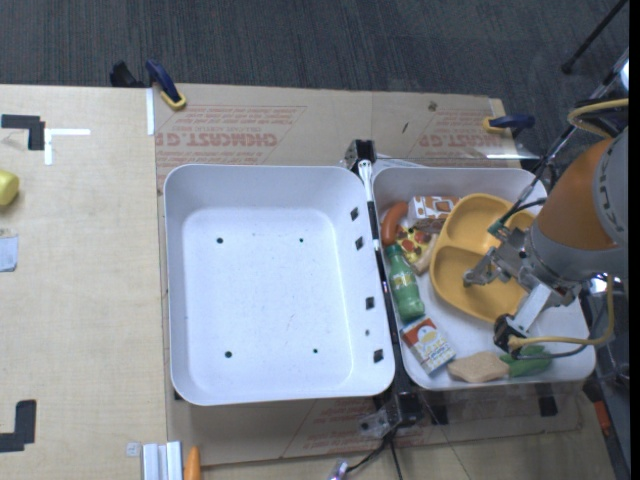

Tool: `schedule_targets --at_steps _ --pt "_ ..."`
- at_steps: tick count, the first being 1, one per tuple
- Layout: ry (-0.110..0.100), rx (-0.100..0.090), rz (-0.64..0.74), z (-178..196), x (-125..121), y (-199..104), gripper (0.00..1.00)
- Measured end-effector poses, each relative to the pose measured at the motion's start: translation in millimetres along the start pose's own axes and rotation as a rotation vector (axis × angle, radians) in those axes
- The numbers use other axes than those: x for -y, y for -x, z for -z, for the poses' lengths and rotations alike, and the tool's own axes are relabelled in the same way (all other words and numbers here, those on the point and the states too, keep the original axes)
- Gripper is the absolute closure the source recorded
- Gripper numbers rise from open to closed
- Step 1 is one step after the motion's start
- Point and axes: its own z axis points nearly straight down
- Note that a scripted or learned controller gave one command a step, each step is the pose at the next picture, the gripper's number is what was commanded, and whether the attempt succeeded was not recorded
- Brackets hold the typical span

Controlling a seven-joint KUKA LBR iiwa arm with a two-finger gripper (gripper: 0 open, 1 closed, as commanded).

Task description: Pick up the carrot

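The carrot (393, 222) is a small orange piece lying against the left wall of the right bin (572, 372), toward its far end, beside a heap of small packets. My gripper (484, 271) hangs over the yellow bowl (470, 268) in the middle of that bin, well to the right of the carrot and apart from it. The grey wrist and orange band stand behind it at the bin's right side.
Near the carrot lie a green bottle (405, 284), a white and orange carton (433, 208) and a small box (429, 346). A slice of bread (478, 368) and a green item (530, 362) sit at the near wall. The left bin (265, 183) adjoins.
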Motion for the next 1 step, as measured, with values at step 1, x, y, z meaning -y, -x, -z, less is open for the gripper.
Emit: schedule_targets --at_steps 1 --pt "-0.011 0.01 -0.083 -6.5 58.2 -5.6 0.0"
